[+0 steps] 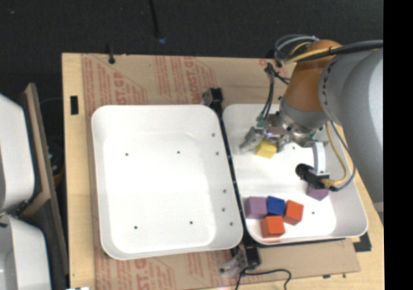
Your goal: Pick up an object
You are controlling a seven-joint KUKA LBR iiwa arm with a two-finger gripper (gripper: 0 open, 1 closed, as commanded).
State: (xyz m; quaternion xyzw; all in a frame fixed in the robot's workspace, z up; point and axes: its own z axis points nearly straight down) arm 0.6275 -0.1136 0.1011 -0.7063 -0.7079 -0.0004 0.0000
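**benchrat:** The gripper [263,142] sits low in the right bin [342,221], near its back left part, and a yellow block [265,149] is right at the fingertips. It looks pinched between them, but the wrist hides half of it, so whether the fingers are really closed on it or just straddling it, I can't tell.

**kuka_kid:** How does it handle, you reckon?

**benchrat:** My guess is a light, stiff little cube with flat faces (wood or foam, can't say which). Grab two opposite flat sides, centred, not a corner, or it'll twist out.

**kuka_kid:** Other options?

**benchrat:** Further out, a purple block [317,192] lies just beside the cable. At the front of the bin there's a touching cluster: a lilac block [257,206], blue block [275,205] and two orange blocks [283,217]. That's harder, no room for fingers. The left bin [106,146] is beside it.
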